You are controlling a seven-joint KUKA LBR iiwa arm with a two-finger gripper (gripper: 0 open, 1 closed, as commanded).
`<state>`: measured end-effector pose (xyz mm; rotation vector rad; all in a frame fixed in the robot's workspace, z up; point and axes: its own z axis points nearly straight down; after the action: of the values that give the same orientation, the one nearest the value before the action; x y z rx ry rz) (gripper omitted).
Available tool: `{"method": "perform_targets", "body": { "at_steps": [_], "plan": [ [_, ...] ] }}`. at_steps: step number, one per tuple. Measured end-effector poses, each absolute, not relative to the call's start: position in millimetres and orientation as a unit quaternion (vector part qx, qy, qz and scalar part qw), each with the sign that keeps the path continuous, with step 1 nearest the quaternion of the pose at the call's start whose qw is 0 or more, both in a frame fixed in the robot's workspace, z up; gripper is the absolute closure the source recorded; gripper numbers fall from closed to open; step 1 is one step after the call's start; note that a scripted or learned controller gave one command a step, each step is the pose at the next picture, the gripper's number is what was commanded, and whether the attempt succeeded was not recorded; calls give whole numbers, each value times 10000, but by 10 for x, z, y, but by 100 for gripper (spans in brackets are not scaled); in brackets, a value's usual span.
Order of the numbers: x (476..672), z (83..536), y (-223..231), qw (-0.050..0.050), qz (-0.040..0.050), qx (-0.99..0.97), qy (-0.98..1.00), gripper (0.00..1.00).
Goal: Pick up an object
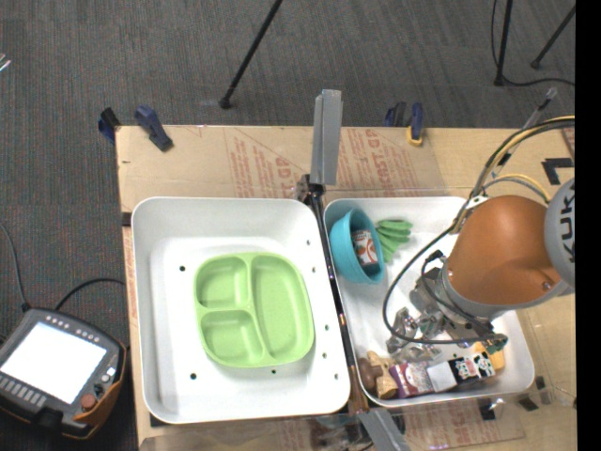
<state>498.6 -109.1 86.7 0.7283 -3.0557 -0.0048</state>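
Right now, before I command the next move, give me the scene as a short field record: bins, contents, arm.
left bin: holds a green divided plate, lying flat
right bin: holds a blue bowl tipped on its side at the back left, a green item beside it, and small packaged items along the front
arm: over the right bin, orange band uppermost
pincer: low over the packaged items; finger state cannot be read

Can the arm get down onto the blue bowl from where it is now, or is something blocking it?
Probably yes. The blue bowl lies tipped against the right bin's left wall, uncovered from above, with the green item beside it. The gripper sits lower in that bin, over the packets.
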Motion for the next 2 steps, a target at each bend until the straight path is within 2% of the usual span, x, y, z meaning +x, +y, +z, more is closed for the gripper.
{"method": "perform_targets", "body": {
  "at_steps": [1, 2],
  "plan": [
    [5098, 953, -1083, -183, 36, 2324, -9724, 0],
    [5261, 892, -786, -34, 0, 2559, -9667, 0]
  ]
}}
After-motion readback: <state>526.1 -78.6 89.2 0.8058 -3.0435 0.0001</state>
